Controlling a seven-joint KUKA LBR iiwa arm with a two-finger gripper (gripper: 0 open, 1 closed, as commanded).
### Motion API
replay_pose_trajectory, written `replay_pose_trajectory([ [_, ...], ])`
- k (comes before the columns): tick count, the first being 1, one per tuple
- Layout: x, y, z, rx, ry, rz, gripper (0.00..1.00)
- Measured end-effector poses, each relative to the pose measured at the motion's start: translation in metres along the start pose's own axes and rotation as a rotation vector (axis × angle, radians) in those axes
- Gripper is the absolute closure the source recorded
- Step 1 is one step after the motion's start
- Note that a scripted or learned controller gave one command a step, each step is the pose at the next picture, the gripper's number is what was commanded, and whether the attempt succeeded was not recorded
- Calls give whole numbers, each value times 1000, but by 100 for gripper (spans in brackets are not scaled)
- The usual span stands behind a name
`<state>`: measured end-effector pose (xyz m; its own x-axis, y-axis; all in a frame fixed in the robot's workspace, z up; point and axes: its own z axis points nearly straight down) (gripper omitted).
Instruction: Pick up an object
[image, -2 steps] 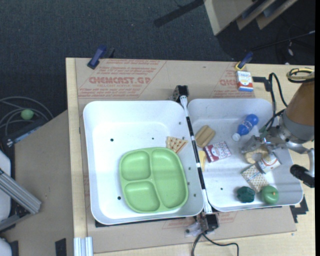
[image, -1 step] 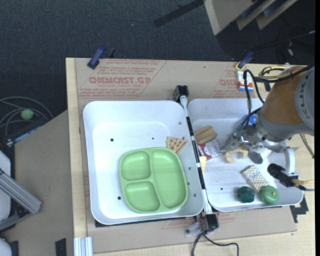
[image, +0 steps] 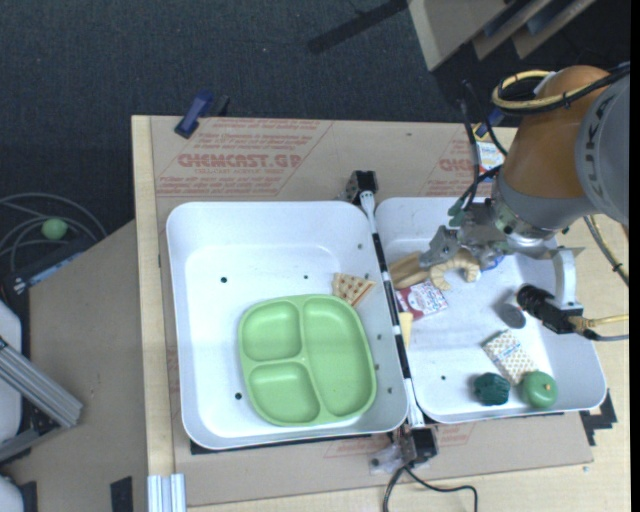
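Here, nearest the camera, a green divided plate (image: 303, 360) lies flat in the left bin (image: 200, 250), with a waffle piece (image: 351, 288) just beyond its far right corner. In the right bin (image: 580, 385), along the near edge, a dark green lump (image: 490, 389) sits just beside a green apple (image: 540, 388), and a small patterned packet (image: 505, 351) lies just behind them. Farther in, a red and white wrapper (image: 425, 299) rests near the divider between the bins. Beyond it, the gripper (image: 447, 250) hangs low over a tan, bread-like item (image: 407, 269) and a pale toy (image: 465, 267); whether its fingers are spread or pressed together cannot be told. The grey arm (image: 560, 140) with its orange band reaches in from the right.
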<state>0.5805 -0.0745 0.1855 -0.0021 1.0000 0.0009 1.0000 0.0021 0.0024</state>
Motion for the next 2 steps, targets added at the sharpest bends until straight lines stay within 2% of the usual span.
replay_pose_trajectory([
  [1, 47, -34, -32, 4, 1, 0, 100],
  [2, 75, -58, -33, 6, 0, 1, 100],
])
